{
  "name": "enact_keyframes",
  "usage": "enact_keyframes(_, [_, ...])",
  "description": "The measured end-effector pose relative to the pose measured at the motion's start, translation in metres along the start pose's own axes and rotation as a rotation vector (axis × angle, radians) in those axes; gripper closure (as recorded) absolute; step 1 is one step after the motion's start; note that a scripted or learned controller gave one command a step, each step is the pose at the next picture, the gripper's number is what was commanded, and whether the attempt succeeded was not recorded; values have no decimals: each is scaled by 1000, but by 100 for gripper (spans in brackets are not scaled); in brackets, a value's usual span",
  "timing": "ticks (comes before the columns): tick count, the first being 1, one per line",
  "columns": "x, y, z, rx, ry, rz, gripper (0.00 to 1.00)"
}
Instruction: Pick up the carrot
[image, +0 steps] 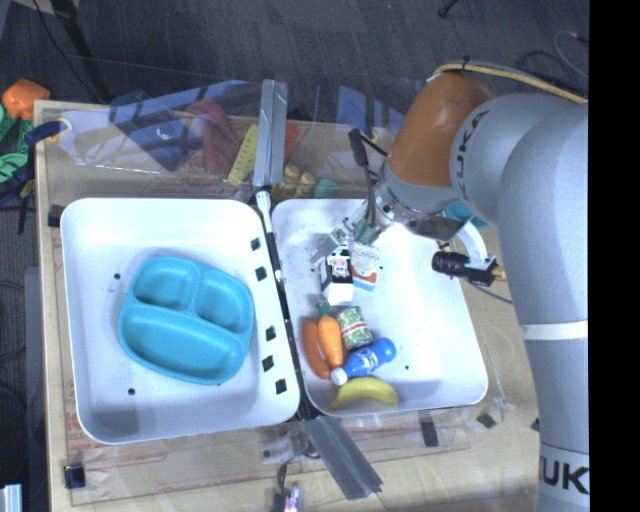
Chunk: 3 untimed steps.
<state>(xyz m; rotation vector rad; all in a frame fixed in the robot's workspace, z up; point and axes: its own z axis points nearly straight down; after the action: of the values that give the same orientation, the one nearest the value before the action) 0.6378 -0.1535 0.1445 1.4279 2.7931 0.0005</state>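
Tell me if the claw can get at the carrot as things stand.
Probably yes. The carrot lies uncovered in the right bin, and the claw hangs just above it in the view. A green can and a bottle crowd its right side.

1. The divided tray lies in the left bin.
2. In the right bin, lower left, the carrot lies above the banana.
3. The gripper hangs at that bin's upper middle.

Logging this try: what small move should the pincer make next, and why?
Probably shift toward the near rim and lower over the carrot. The pincer sits above the small cartons, farther back in the right bin, while the carrot lies beside the bottle.
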Motion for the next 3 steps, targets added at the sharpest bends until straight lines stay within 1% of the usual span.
enact_keyframes(1, [35,20,-25,2,3,-204,0])
enact_keyframes(2, [85,36,-48,1,4,-449,0])
enact_keyframes(3, [126,15,-109,-2,-2,-687,0])
